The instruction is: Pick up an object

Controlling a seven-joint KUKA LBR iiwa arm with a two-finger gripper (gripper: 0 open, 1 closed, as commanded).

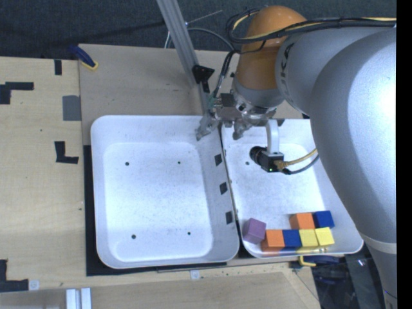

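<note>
Nearest, along the front wall of the right bin, sits a tight cluster of small blocks. A purple block lies at the cluster's left end, a little turned and just beside the wall that divides the two bins. Next to it come an orange block, a blue block and two yellow blocks, touching in a row. Behind that row, also touching it, stand a second orange block and a second blue block.

Left of the cluster, across the dividing wall, lies the left bin (its floor speckled, with four small dark dots).

Farther back from the cluster, over the middle of the right bin, a small black fitting with a yellowish cable hangs off the arm.

Farther still, the gripper hangs over the back end of the dividing wall, well apart from the cluster. Its two fingers stand spread, one tip toward each bin, with nothing between them. Above it rise the orange band and the broad grey arm, which covers the right side of the right bin.

Beyond the bins, a grey slanted rail crosses the tan bench toward the gripper.
</note>
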